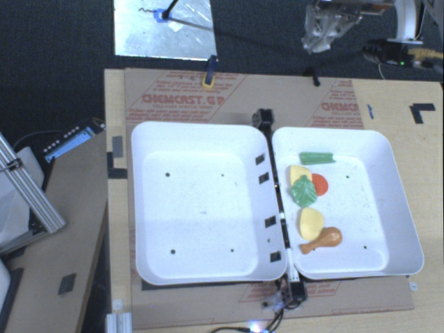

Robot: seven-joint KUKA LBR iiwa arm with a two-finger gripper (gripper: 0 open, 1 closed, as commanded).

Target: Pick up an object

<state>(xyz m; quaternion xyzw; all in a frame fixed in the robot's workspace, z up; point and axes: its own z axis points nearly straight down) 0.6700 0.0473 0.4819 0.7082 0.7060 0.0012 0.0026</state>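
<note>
Down at the near end of the right bin [399,186] lies a toy drumstick [323,239], brown, its thin end pointing left toward the divider. Just above it, touching or nearly so, sits a pale yellow piece [311,221], perhaps a lemon or potato. Further up comes a leafy green piece [303,191], overlapping a yellow piece [299,175] behind it and a red round piece [319,183] to its right. At the far end of the cluster a green bean-like piece [317,158] lies crosswise, apart from the others. All six hug the bin's left side, near the clips. The left bin [201,200] sits alongside, both on a cardboard sheet [180,96] over the desk [62,255]. Up at the top, well away from the bins, hangs the gripper [320,37]; blurred as it is, I cannot tell how its fingers stand.
</note>
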